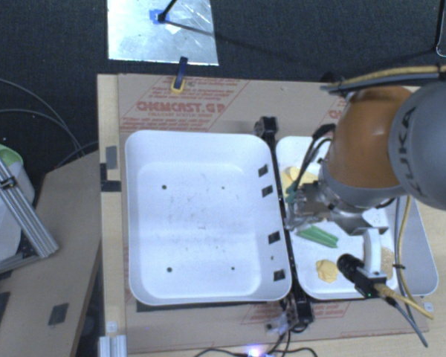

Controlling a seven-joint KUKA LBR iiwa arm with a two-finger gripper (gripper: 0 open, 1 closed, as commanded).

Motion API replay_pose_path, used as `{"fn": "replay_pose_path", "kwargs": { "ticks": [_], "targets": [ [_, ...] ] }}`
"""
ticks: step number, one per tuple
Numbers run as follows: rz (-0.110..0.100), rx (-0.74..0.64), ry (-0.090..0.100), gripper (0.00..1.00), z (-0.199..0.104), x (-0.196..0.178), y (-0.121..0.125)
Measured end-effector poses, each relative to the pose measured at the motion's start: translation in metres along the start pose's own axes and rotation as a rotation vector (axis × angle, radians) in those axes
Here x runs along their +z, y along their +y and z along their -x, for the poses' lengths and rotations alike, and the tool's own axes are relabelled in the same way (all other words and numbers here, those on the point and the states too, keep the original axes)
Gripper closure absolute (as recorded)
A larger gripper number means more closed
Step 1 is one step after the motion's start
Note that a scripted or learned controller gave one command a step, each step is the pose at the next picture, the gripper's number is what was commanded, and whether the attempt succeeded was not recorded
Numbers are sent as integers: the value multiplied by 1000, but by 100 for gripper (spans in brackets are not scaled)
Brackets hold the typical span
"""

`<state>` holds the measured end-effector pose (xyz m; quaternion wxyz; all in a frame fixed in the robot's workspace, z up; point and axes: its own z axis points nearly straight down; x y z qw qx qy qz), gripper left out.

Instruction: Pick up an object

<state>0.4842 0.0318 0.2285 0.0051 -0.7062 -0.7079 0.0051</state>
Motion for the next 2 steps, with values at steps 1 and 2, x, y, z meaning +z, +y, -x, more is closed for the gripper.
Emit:
{"fn": "replay_pose_path", "kwargs": {
  "ticks": [1, 2],
  "targets": [
    [27, -10, 5, 100, -64, -111, 2],
    [34, 5, 1, 100, -8, -235, 19]
  ]
}}
